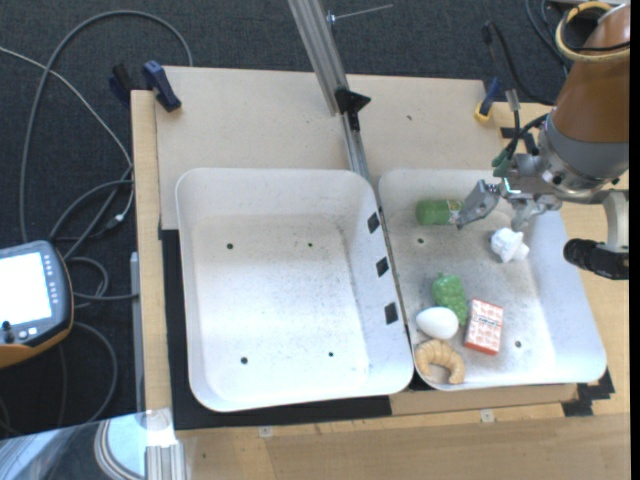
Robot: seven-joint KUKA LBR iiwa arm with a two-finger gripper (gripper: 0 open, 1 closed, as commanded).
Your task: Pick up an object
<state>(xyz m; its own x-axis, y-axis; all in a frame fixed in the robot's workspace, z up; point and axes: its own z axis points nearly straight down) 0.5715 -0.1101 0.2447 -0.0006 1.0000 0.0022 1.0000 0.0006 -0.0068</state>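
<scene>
a: hovering at the right bin's [560, 298] far side, the gripper [497, 208] is seen with fingers spread, nothing held; the green cylinder [434, 212] lies just beside one fingertip, likely targeted.

b: and the white crumpled piece [509, 245]?

a: near, below. print on the red box [484, 327] cannot be read.
</scene>
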